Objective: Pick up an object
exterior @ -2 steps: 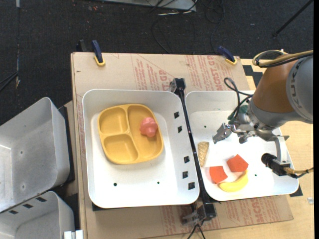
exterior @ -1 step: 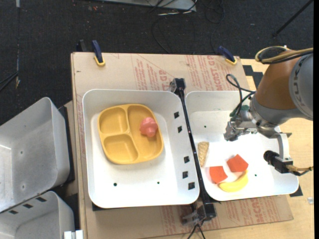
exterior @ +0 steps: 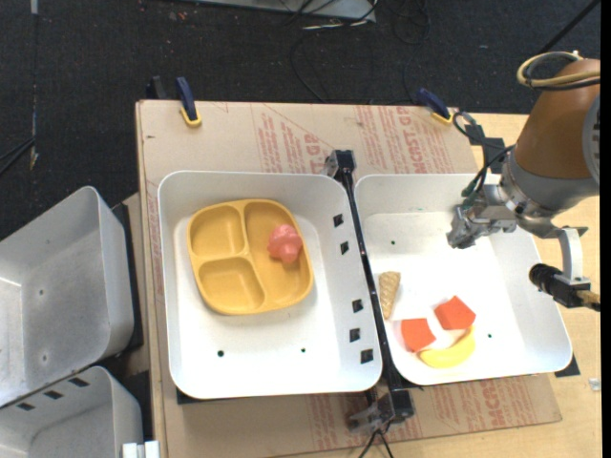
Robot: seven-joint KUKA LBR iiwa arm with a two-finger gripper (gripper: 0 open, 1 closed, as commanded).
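A: Where do we have the gripper [exterior: 465, 229]?

B: Over the right bin [exterior: 535, 284], at its far end, well apart from the items. We can't tell the finger state from this angle.

A: Pick candidates?

B: All at the bin's near end: cone [exterior: 389, 293] by the left wall, two orange blocks [exterior: 454, 312] [exterior: 416, 334] toward the middle, banana [exterior: 449, 353] just beside them on the near side.

A: Left bin [exterior: 181, 256]?

B: We see a yellow tray [exterior: 250, 256] with a pink toy [exterior: 284, 243] in its right compartment.
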